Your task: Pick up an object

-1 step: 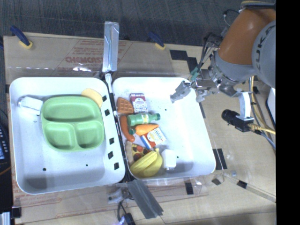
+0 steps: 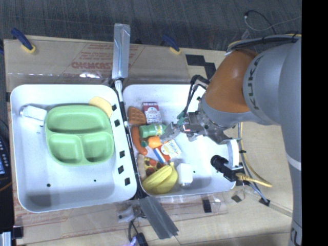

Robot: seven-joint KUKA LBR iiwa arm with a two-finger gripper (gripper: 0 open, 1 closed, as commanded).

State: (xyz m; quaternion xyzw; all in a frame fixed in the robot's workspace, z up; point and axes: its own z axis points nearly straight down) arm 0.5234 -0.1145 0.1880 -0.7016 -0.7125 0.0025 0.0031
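The arm is reaching in over the right bin, and the gripper is sitting low among the pile of toy food along that bin's left side; whether it is open or closed on anything I cannot tell, since the wrist is hiding much of it.

Any item here would serve as the object to pick; the likeliest candidates are lying just beside the tool: a green bottle with an orange cap, a small carton just below it, a red packet above, and a brown pastry-like piece near the divider; a banana and a white cup are lying further toward the bin's front edge. The left bin is holding a green sectioned tray and a yellow piece at its corner (neither looks like the present target).

Doing this step well is, in my judgement, a matter of isolating one item; the things are crowded and touching, so a descent centred on the green bottle, with the grip set across its narrow width, seems safest; a lift taken slowly and straight up would be guarding against dragging neighbours along or letting a smooth rounded body slip out.
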